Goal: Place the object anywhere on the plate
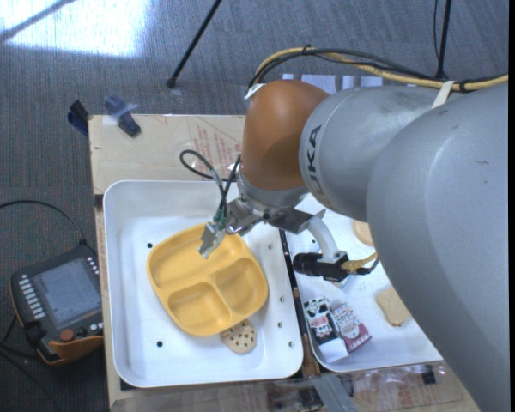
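Note:
A yellow divided plate lies in the left white bin, tilted a little toward the bin's middle. My gripper hangs over the plate's far rim, its tip just above the upper compartment. No object shows at the tip, and the wrist and cables hide much of the hand. A round chocolate-chip cookie lies on the bin floor at the plate's near edge, partly tucked under it.
The right bin holds two small milk cartons near its front left, a tan bread-like piece and another tan piece half hidden by the arm. A teach pendant lies on the floor to the left.

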Controlling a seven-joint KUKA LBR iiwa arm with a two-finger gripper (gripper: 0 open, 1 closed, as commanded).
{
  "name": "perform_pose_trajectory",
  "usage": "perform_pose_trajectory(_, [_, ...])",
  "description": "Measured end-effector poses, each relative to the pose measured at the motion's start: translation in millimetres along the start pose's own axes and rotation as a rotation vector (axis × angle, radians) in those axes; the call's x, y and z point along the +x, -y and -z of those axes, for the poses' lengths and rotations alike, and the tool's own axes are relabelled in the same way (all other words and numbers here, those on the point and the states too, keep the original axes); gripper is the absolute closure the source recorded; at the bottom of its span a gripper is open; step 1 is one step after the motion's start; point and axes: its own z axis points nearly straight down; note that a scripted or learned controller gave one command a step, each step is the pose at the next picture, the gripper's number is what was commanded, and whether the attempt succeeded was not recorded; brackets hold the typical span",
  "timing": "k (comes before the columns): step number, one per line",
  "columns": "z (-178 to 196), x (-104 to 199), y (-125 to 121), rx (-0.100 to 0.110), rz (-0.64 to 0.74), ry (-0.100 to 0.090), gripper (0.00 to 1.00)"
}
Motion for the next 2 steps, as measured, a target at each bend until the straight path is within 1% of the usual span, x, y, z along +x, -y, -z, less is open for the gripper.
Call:
perform_pose_trajectory(1, [6.0, -1.9, 0.1, 0.004, -0.005, -0.001, 1.0])
perform_pose_trajectory(2, [6.0, -2.0, 0.1, 0.004, -0.005, -0.002, 0.0])
